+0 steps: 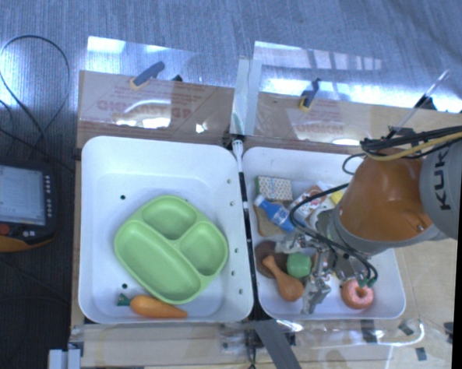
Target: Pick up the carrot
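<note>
An orange carrot with a green top lies at the front of the left bin, just below the green divided plate. My gripper hangs over the front of the right bin, far to the right of the carrot. Its fingers point down among the toys there, close to a green ball and a brown drumstick-shaped piece. I see nothing of the carrot near it.
The right bin also holds a pink donut, a blue bottle, a patterned sponge-like block and other small items under the arm. A teach pendant lies left of the bench.
</note>
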`<state>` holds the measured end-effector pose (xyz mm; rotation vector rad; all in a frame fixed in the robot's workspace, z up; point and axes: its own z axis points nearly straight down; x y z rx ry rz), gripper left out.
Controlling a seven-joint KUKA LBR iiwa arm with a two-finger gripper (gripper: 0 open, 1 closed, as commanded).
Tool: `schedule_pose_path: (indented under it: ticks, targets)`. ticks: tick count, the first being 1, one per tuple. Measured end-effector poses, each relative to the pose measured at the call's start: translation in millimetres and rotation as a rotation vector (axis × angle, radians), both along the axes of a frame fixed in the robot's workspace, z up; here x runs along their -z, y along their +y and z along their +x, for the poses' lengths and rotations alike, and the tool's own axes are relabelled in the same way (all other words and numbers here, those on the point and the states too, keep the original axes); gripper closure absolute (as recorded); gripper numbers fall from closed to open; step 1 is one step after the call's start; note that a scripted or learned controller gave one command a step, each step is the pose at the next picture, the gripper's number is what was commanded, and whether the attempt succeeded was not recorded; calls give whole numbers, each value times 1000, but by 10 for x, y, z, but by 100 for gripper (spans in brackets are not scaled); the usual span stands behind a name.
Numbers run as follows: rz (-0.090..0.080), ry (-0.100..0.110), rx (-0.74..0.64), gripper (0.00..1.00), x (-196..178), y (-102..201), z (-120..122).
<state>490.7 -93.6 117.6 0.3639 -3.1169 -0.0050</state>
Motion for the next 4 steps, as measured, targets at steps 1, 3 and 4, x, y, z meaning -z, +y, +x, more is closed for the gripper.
schedule_pose_path:
  ticks: [1, 3, 4]
  targets:
    - [-4, -13, -203, 0, 169, -88, 74]
    - [-5, -16, -308, 100, -1502, -237, 263]
    - [-4, -19, -263, 100, -2794, 452, 76]
